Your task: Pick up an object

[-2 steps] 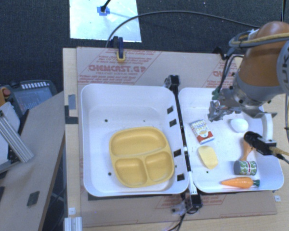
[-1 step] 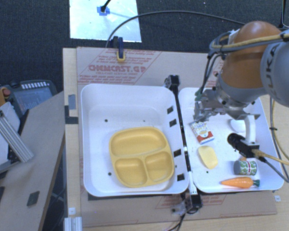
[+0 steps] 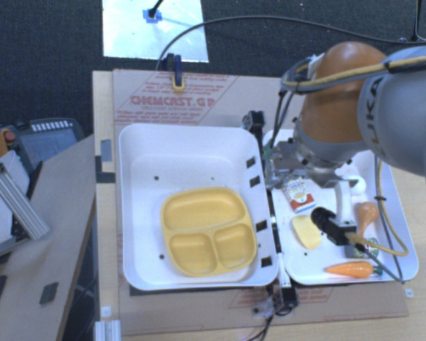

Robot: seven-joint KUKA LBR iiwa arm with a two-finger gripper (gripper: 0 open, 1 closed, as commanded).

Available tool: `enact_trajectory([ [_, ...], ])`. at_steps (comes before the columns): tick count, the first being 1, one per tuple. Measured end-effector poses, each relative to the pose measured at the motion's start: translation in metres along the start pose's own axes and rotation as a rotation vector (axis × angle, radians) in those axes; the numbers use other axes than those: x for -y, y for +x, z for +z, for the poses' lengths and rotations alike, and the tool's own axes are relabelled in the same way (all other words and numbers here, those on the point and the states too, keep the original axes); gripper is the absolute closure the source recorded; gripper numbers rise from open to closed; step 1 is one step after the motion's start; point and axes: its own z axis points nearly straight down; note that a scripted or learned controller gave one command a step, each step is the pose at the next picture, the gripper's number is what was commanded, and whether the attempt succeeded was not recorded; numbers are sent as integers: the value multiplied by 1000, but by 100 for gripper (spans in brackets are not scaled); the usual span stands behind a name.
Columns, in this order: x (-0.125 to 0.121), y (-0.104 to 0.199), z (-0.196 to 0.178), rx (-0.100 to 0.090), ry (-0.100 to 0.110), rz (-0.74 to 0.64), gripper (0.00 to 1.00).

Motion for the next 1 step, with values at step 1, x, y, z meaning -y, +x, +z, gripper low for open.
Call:
enact_trajectory([
  [1,8,48,16,0,0,0,100],
])
